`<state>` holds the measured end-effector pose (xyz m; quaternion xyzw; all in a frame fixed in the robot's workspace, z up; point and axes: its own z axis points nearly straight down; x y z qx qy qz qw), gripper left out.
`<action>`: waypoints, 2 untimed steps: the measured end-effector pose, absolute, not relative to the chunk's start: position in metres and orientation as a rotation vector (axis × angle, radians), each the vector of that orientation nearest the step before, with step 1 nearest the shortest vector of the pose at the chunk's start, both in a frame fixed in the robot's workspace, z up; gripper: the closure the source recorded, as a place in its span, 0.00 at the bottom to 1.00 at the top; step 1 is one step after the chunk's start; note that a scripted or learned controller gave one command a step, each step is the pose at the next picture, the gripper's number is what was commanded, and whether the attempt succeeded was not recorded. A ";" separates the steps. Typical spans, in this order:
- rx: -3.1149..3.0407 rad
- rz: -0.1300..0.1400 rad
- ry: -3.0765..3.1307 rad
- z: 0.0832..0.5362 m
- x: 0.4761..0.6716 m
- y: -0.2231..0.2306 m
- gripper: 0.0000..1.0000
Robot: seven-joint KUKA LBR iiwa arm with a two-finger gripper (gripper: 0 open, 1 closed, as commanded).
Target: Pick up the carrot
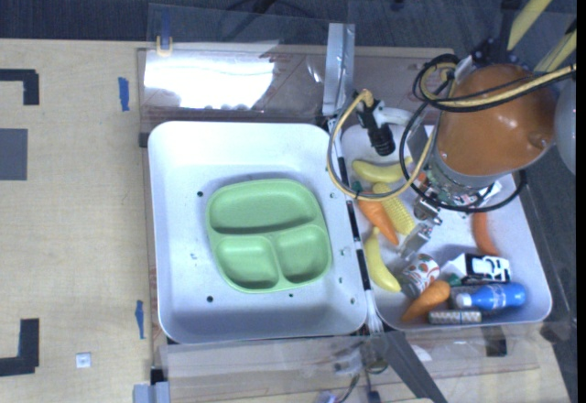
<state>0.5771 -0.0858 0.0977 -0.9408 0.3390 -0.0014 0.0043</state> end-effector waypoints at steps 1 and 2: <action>-2.943 -0.004 1.063 0.107 0.578 -0.082 1.00; -2.943 -0.003 1.063 0.107 0.578 -0.083 0.00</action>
